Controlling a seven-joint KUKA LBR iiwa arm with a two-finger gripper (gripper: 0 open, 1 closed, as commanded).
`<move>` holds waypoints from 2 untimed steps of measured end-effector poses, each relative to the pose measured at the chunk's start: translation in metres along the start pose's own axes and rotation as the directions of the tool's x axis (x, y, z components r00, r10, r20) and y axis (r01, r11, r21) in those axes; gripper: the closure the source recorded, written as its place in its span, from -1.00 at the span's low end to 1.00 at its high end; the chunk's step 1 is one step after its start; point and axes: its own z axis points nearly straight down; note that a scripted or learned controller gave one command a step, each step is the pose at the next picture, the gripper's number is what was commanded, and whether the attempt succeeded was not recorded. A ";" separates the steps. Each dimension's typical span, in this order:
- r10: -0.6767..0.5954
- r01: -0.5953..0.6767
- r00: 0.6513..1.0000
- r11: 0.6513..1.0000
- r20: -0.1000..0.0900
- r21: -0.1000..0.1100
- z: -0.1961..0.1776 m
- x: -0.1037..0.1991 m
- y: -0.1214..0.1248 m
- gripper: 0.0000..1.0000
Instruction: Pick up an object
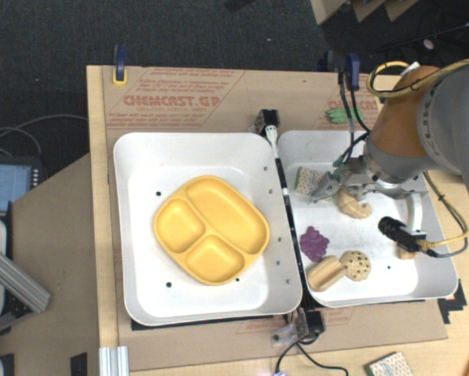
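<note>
A: Dark carpet all round, brown board bench (179, 92), two white bins side by side. Left bin (132, 210) contents?

B: Yellow three-compartment plate (211, 229), lying flat mid-bin.

A: Right bin (430, 280)?

B: Five loose items. Greenish packet (306, 180) at the upper left, near the wall shared with the left bin. Tan lump (351, 204) just right of it. Purple cluster (313, 244) lower down. Tan cylinder (325, 272) and speckled cookie (356, 265) touching near the front edge.

A: Arm?

B: Grey arm (445, 124) in from the right, orange band (398, 124) over the bin's upper half. Gripper (326, 186) down low between packet and lump, right beside both.

A: Open or closed? Holding anything?

B: Cannot tell. Too small and cluttered there to read the opening. Contact with packet or lump not readable either. Nothing seen clamped.
</note>
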 end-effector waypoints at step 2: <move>0.003 -0.003 1.000 1.000 -0.003 0.009 -0.103 0.081 -0.044 1.00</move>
